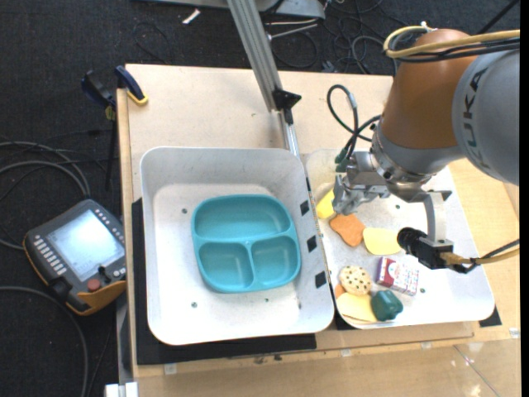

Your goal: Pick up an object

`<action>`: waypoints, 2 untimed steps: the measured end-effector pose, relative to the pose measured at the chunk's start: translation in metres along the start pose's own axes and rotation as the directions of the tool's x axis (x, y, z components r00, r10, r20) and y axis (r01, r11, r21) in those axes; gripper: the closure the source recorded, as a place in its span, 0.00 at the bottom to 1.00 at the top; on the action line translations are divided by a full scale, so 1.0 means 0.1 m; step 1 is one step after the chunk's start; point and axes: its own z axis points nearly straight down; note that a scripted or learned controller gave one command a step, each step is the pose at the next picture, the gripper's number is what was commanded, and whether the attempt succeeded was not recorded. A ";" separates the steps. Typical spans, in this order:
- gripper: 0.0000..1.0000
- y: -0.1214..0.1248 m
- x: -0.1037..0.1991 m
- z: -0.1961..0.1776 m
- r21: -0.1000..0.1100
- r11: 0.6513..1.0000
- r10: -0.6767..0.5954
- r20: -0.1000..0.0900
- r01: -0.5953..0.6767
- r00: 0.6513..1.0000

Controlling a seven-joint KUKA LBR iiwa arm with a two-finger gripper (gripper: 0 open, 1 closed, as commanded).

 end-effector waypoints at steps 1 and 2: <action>1.00 -0.07 0.43 0.11 0.000 1.000 0.000 0.000 0.000 1.000; 1.00 -0.24 1.01 0.08 0.000 1.000 -0.002 -0.001 0.002 1.000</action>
